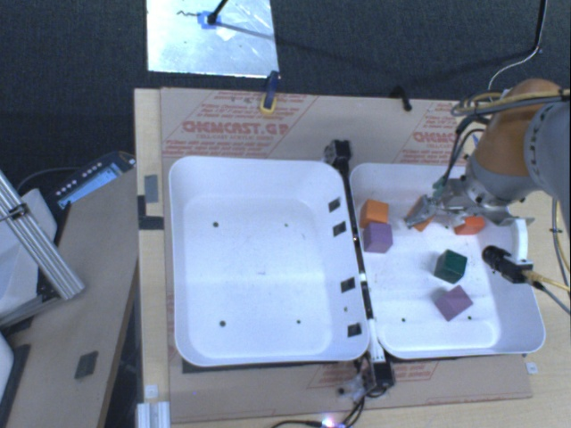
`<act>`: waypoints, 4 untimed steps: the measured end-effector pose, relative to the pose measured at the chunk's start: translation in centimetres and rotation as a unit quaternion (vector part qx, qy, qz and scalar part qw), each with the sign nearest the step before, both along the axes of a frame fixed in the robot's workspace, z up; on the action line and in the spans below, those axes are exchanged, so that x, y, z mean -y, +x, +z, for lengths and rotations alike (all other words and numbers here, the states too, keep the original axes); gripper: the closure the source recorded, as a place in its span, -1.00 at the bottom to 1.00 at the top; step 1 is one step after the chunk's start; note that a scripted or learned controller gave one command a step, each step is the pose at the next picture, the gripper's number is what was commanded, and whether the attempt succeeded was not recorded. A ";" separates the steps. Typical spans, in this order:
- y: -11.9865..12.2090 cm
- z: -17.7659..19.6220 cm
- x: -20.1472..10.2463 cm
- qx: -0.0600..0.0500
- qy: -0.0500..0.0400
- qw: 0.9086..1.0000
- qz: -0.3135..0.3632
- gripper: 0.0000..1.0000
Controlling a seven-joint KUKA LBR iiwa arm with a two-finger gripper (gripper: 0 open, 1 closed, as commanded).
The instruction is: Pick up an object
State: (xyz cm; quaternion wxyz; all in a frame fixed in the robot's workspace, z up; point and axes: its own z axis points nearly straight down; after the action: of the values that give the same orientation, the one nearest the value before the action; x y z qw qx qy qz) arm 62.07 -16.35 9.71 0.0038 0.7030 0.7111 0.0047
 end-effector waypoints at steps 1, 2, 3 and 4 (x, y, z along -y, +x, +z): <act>5.2 4.2 4.5 0.000 -0.003 1.000 -0.003 -1.00; 4.9 -1.3 -3.9 -0.004 0.000 1.000 0.000 -1.00; 5.0 0.1 -3.3 -0.002 -0.002 1.000 -0.002 1.00; -11.8 -1.0 -2.1 -0.005 -0.001 1.000 -0.009 1.00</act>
State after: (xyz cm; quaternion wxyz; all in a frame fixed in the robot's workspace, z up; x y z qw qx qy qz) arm 50.28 -14.28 8.74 0.0012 0.7091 0.7051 0.0008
